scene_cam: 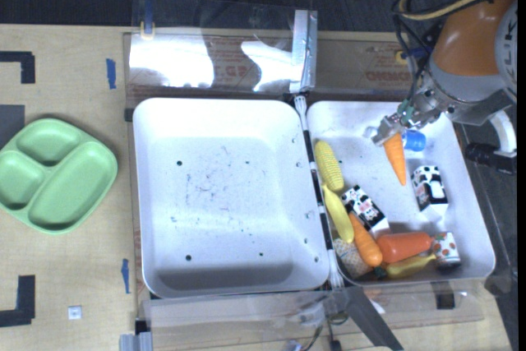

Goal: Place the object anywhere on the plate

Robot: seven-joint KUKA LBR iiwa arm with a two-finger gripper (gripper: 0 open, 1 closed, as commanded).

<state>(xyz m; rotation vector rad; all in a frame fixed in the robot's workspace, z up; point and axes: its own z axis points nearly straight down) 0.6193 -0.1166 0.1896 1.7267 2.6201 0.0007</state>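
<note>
Over the right bin (pixel 468 177), the claw (pixel 404 127) pinches a carrot (pixel 397 158), far from the green plate (pixel 56 174).

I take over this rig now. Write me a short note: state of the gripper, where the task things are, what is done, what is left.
Gripper: over the back of the right bin, at the top end of a carrot. Whether it grips the carrot cannot be told from this view.
Carrot: hanging or lying below the gripper, over the right bin.
Plate: green, divided, on the bench left of the left bin.
Done: nothing is on the plate yet.
Left: secure the carrot, carry it across the left bin, set it on the plate.
</note>
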